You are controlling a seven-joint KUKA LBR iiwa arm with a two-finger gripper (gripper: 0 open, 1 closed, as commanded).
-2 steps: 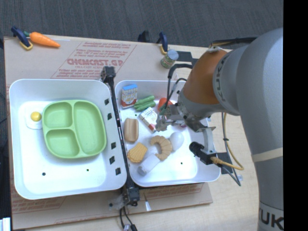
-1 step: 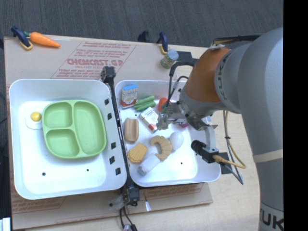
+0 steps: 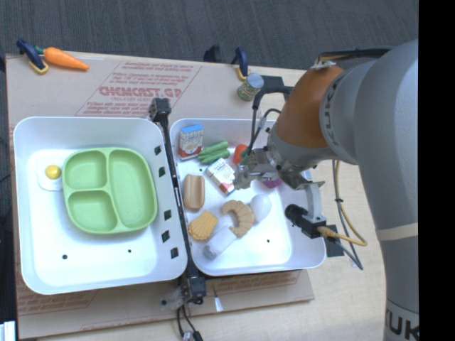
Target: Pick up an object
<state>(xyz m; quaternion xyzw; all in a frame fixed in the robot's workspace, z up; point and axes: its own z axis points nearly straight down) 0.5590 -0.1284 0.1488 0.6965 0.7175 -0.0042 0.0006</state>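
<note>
From my remote seat, nearest the camera: the front rim of the right bin, with a clear bottle-like piece lying just inside it. Beside that, a ridged yellow-tan snack and a croissant, close together. A tan bread roll sits by the divider between bins.

Left bin: a green three-compartment plate, and a small yellow piece on a white disc just left of it.

Mid right bin: gripper low over the clutter, right by a red-and-white packet. I cannot tell whether it is apart or together, and I see nothing clearly between it. A pink item peeks out under the wrist.

Further back in the bin: a green bean pod, a small carton with a blue top, something red partly hidden.

Far on the desk: a small can, and at the far left corner a toy carrot.
</note>
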